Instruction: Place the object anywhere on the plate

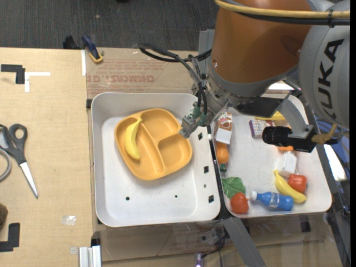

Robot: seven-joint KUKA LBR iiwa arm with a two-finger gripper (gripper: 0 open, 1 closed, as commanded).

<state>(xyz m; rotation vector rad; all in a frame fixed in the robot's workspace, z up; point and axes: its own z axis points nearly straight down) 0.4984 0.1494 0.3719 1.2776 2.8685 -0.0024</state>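
We count two white bins [105, 204], one yellow divided plate [167, 160], two bananas [132, 139], one blue bottle [275, 201], one pair of scissors [21, 154].

**Bench and floor around the bins**

A pale wooden benchtop [44, 149] fills the left, with scissors [19, 154] lying on it. A brown cardboard sheet [144, 71] lies behind the bins. Dark grey carpet [111, 15] covers the floor beyond.
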